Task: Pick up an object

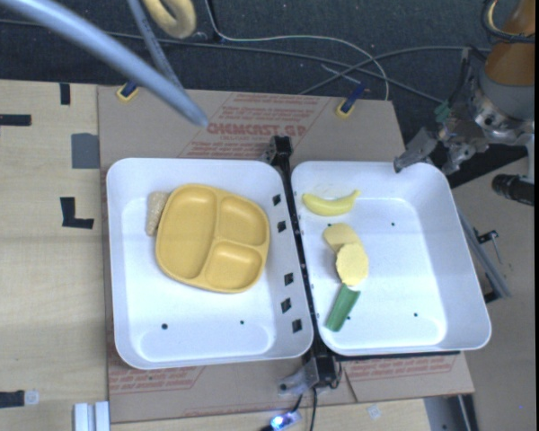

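Observation:
In the right bin (431, 330) lie a yellow banana (331, 203), two pale yellow rounded pieces (347, 253) touching each other, and a green cucumber-like stick (342, 307) just below them. My gripper (434, 155) hangs over the right bin's far right corner, well to the right of the banana. Its fingers stand apart and open, with nothing between them. The grey arm with its orange band (512, 57) rises behind it at the upper right.
The left bin (130, 321) holds a yellow divided plate (212, 238) with a tan porous piece (155, 212) tucked at its left edge. Cables (359, 61) run across the dark floor behind the bins. A grey pole (90, 34) slants across the upper left.

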Motion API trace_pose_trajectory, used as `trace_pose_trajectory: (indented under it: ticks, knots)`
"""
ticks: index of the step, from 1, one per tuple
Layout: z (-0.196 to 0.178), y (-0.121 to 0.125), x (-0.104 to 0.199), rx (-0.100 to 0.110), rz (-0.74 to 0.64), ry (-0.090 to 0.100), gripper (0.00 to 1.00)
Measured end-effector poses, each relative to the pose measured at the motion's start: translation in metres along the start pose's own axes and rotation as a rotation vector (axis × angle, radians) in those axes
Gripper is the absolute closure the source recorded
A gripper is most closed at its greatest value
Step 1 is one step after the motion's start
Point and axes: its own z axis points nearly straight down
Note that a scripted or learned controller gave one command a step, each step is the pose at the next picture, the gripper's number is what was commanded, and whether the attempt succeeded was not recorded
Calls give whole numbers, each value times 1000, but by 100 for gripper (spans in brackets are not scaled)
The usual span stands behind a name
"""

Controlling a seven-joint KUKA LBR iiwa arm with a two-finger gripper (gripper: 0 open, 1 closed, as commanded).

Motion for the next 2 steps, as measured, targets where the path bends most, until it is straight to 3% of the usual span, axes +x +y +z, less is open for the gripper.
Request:
trace_pose_trajectory:
  ticks: [1,2]
  knots:
    - [-8,2,1,-13,-3,-3,0]
    - [38,5,-4,-8,-3,-3,0]
